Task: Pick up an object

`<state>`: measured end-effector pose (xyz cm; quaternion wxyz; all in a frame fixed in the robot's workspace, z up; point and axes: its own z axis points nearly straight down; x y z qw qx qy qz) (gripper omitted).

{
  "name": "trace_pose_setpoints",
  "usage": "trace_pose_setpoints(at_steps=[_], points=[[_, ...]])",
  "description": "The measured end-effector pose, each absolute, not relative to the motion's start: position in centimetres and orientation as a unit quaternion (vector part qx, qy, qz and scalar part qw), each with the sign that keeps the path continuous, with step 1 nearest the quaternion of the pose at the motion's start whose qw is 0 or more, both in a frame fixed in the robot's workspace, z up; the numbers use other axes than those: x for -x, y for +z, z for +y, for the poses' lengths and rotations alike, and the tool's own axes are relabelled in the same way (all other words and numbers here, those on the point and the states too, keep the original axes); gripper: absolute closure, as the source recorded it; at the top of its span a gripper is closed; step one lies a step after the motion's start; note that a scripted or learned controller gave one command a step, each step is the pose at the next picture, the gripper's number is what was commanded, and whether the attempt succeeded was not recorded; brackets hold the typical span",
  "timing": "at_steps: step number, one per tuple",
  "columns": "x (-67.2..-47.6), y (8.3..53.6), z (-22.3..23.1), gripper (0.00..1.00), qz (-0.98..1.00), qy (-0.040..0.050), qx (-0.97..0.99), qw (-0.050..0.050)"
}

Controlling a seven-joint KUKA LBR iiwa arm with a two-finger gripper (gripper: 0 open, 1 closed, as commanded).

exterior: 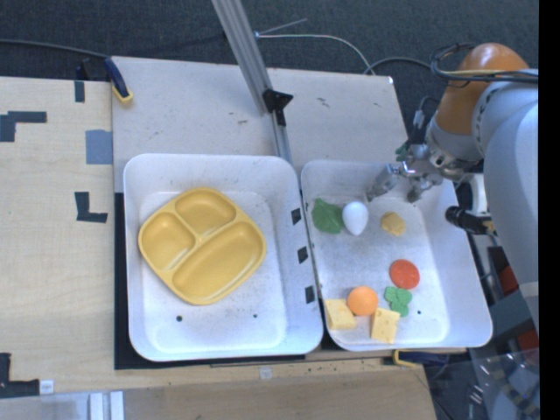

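Camera view: the gripper (398,182) hangs over the right bin (464,322) toward 12 o'clock; whether its jaws are open or closed cannot be told. A white egg (355,218) lies at its 7 o'clock, touching a green leaf (327,216). The left bin (140,322) holds a yellow tray (202,245).

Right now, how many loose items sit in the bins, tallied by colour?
Green: 2, flat leaf piece, small clustered piece
White: 1, egg
Yellow: 4, divided plastic plate, small round lump, two cheese-like wedges
Orange: 1, ball
Red: 1, flat disc
Total: 9
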<state>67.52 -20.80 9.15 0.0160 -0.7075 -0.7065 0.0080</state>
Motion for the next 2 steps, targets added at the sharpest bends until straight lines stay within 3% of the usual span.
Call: trace_pose_setpoints(at_steps=[1, 2], points=[[-67.6, 9.0, -20.8, 0.00, -0.706, 0.0091, 0.708, 0.018], [-67.9, 12.1, -21.0, 0.00, -0.707, 0.0024, 0.707, 0.005]])
